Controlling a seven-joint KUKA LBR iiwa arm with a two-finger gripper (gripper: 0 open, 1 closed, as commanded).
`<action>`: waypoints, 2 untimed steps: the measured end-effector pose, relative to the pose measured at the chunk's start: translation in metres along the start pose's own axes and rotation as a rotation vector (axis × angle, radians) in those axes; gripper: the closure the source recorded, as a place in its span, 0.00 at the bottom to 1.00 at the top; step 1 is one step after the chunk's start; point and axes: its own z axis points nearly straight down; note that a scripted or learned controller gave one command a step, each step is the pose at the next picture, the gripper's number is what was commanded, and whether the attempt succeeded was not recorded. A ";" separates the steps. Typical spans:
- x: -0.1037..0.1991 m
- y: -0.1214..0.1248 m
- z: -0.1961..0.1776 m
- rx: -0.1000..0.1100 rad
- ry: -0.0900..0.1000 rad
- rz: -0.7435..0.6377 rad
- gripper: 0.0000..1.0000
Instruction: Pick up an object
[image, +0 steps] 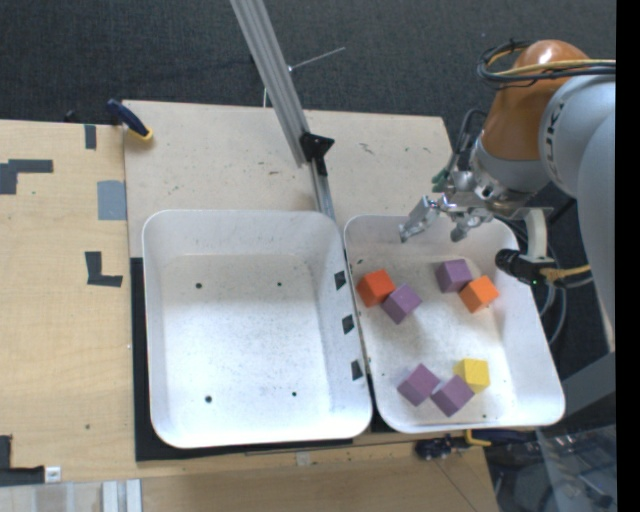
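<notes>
Pale wood bench (250, 150) carries my two white bins. Nearest the camera in the right bin (530, 400), two purple cubes (418, 383) and a yellow cube (475, 373) sit touching. Farther back lie an orange cube (375, 287) against a purple one, then another purple-orange pair. Beyond, my gripper (437, 229) hangs over the far rim, fingers apart, holding nothing. Descending onto touching cubes, I could wedge or nudge them instead of gripping.

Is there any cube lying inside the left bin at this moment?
No. All seven cubes, such as the yellow cube, lie in the right bin; the left bin shows bare white floor.
</notes>
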 end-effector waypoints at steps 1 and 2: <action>-0.005 -0.008 0.049 0.001 0.000 0.001 0.00; -0.004 -0.006 0.035 -0.005 0.001 -0.002 1.00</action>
